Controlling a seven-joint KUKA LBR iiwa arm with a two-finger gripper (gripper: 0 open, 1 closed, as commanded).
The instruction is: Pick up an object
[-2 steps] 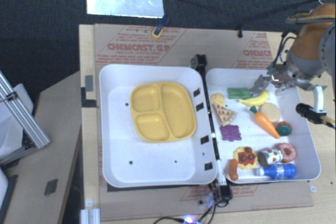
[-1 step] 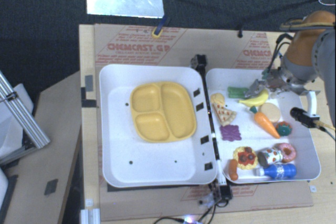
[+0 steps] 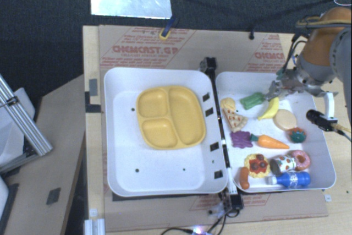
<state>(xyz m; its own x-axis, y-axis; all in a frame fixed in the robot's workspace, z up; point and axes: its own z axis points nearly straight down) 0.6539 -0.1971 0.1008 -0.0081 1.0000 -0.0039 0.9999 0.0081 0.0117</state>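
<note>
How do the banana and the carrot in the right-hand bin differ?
The banana is yellow and curved; the carrot is orange, straight and tapered. The banana lies at a slant right by the pincer; the carrot lies almost level, nearer the middle of the bin, away from the pincer. The carrot looks a little longer. Both are toy foods lying flat in the same bin.

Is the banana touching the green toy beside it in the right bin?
Cannot tell. In the camera view the end effector covers the spot where the banana and the green toy would meet.
</note>
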